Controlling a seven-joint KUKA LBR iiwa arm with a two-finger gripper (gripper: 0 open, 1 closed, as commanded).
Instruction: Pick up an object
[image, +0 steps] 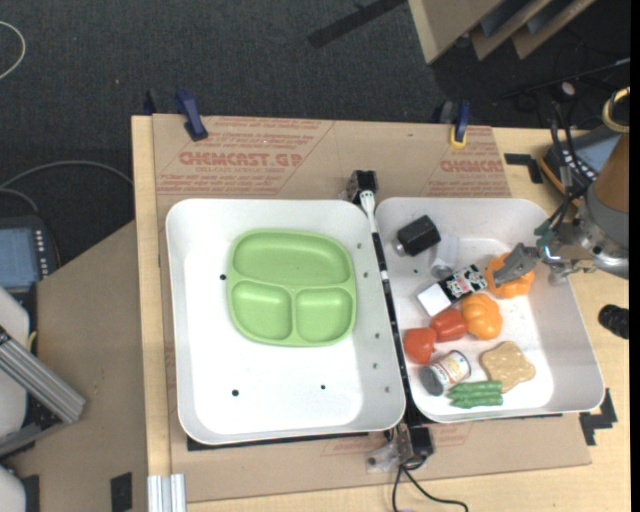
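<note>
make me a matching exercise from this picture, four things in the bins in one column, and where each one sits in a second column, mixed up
Things:
1. green plate
2. black block
3. toast
4. green beans

Places:
A. front edge of the right bin
B. back of the right bin, near the divider
C. middle of the left bin
D. right bin, just behind the green beans

Pairs: 1-C, 2-B, 3-D, 4-A

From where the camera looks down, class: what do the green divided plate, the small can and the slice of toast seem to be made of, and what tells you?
Plate: probably moulded plastic, with an even matte green and soft rounded dividers.
Can: looks like metal with a paper or printed label, judging by its grey end; it could be a toy.
Toast: likely plastic or foam play food, given its uniform tan and smooth edges.
</note>
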